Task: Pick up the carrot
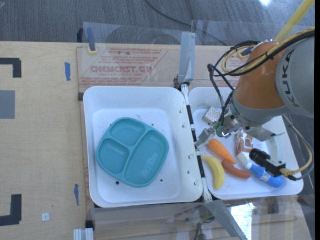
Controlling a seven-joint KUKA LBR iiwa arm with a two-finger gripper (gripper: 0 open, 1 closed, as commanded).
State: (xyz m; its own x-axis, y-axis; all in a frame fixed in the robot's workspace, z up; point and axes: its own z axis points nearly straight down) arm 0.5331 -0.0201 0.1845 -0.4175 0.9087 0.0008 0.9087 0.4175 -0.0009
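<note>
A pale wooden bench seen from above holds two shallow white bins side by side. The left bin (91, 134) holds a teal divided plate (132, 152), lying flat near its middle.

The right bin (199, 104) is crowded with small toy foods. Nearest its left wall lies a yellow banana (216, 171). Above it in the picture is a small checkered piece (212, 115). The gripper (216, 132) hangs low between these, under the arm's orange band; whether it is open or closed cannot be told.

The carrot (221, 150) lies just below the gripper in the picture. It is a short orange piece slanting from upper left to lower right, with the banana just beside it. A reddish sausage-shaped piece (238, 171) sits close against its lower end, and a blue item (263, 174) lies further right.

The carrot looks like moulded plastic, so it is probably light, stiff, smooth and apt to slip or roll. The safest hold seems across its narrow width at mid-length, away from its neighbours.
</note>
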